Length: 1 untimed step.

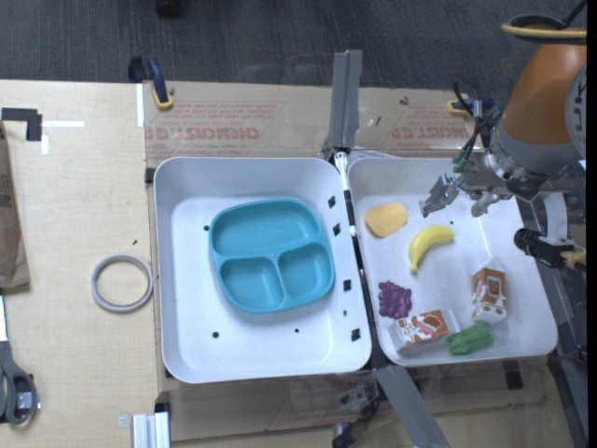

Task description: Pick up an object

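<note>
Yellow banana (429, 245) lay just below the gripper (459, 198) in the right bin (532, 343).
Its fingers stood spread apart, gripping nothing, above the bin's upper part.

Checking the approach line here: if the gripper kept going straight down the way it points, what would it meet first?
Probably bare floor of the right bin, just right of the banana; the gripper hangs above it, though depth is unclear.

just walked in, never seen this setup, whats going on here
A robot arm reaches in from the right, its gripper over the top of the right bin, above the banana, with nothing between its fingers. That bin also has a yellow-orange piece, purple grapes, two small cartons and a green vegetable. The left bin has a blue divided tray.
</note>
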Each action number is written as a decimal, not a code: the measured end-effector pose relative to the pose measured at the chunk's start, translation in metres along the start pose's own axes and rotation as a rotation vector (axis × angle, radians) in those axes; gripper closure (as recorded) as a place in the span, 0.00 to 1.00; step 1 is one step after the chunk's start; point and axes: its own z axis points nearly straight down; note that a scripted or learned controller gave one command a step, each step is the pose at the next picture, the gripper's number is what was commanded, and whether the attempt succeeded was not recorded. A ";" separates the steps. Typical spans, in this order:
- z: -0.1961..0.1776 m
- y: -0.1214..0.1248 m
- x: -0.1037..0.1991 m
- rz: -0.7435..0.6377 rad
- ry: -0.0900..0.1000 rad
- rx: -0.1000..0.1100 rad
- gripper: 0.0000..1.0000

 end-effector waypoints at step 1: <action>0.101 -0.049 0.019 -0.027 0.000 -0.002 0.00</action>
